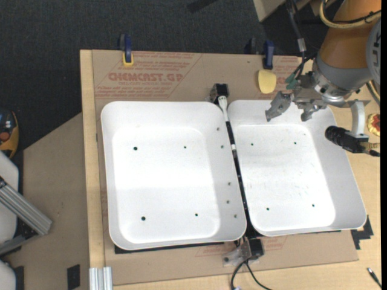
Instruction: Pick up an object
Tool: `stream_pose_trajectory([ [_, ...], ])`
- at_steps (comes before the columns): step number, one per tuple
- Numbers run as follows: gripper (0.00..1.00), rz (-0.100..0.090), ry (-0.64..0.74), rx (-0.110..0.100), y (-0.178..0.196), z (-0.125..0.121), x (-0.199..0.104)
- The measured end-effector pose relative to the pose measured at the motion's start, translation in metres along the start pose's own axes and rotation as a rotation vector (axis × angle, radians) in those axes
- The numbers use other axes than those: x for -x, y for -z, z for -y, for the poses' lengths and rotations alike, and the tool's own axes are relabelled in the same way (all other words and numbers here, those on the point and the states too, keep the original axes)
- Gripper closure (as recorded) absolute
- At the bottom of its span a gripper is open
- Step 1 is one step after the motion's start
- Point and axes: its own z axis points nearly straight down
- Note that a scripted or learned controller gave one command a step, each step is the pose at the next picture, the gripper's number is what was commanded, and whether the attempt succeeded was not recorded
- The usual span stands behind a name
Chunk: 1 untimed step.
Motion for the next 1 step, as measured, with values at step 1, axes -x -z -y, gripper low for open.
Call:
stream_pose_trajectory([
  [1, 1.00, 0.000, 0.001, 0.003, 0.0111, -0.0007, -0.0001],
])
